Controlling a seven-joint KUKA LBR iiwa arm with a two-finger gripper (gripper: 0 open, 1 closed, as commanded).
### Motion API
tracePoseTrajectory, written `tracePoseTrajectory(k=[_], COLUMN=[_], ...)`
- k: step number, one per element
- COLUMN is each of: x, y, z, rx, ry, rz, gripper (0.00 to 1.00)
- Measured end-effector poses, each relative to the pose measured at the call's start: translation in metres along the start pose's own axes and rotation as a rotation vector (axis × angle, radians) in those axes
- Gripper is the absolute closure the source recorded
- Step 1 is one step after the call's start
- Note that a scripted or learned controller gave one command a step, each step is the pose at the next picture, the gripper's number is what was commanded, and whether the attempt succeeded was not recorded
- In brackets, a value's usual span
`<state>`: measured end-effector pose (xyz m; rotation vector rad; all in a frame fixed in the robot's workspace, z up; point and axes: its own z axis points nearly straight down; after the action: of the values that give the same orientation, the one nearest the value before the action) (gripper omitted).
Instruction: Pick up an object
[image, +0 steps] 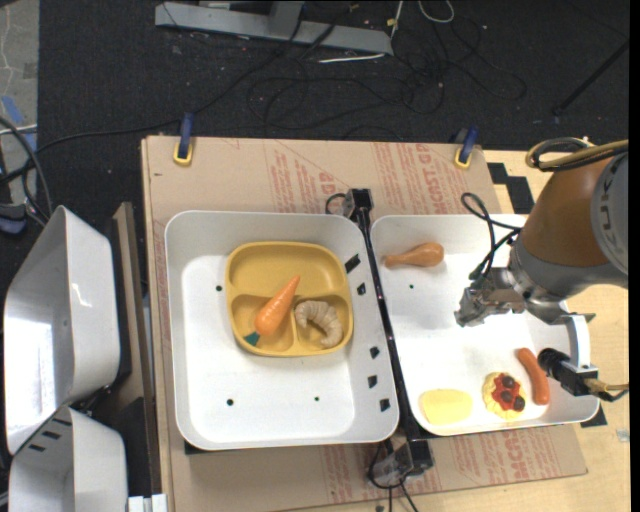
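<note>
Hovering gripper (478, 307), finger state unclear | drumstick (415, 257) lies left-right, thin end probably left

A brown board (420, 175) tops the bench. Two white bins (200, 400) sit side by side on it, touching.

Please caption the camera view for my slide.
Claw over the right bin, near a drumstick; carrot on the left bin's plate.

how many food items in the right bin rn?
4: drumstick at the back left, yellow slice front left, small pizza beside it, sausage front right. The arm may hide more.
</note>
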<state>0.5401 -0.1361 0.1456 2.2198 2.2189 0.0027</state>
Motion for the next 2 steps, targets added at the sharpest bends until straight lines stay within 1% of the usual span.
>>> tracePoseTrajectory(k=[1,2], x=[0.008,0.011], y=[0.005,0.002], z=[-0.047,-0.11], rx=[-0.001,-0.004], ry=[0.0,-0.001], rz=[-0.004,-0.005], gripper=[1.0,1.0])
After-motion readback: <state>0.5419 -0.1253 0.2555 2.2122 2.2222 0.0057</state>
